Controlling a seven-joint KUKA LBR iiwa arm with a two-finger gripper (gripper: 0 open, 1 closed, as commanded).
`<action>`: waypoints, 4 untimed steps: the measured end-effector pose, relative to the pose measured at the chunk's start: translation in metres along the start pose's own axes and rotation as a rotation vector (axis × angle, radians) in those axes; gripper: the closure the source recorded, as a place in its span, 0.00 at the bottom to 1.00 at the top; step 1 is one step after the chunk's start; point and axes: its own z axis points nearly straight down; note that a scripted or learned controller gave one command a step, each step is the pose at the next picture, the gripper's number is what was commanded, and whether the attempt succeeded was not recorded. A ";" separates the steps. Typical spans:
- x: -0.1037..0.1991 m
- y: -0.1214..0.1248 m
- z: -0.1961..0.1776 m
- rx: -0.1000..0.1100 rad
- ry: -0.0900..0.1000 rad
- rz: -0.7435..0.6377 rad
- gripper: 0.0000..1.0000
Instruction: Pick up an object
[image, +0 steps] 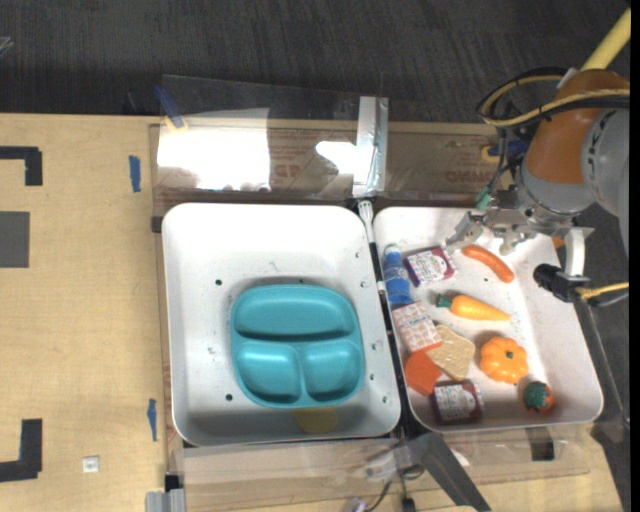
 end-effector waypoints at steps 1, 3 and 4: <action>-0.001 0.001 -0.012 -0.005 -0.001 0.000 1.00; -0.026 -0.002 0.033 0.016 0.002 -0.020 0.00; -0.026 -0.001 0.022 0.018 0.001 -0.022 1.00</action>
